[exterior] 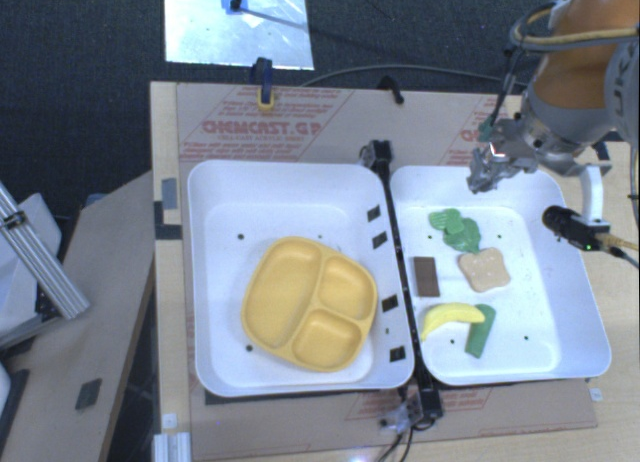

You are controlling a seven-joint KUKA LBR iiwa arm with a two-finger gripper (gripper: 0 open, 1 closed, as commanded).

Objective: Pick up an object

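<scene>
- In right white bin: yellow plastic banana, green cucumber, tan toast slice, brown chocolate bar, green leafy toy.
- Yellow divided tray in left bin.
- Tool above right bin's far edge; opening not possible to tell.

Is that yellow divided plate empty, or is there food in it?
Empty. The yellow divided plate lies in the left bin with all three compartments bare.
</scene>
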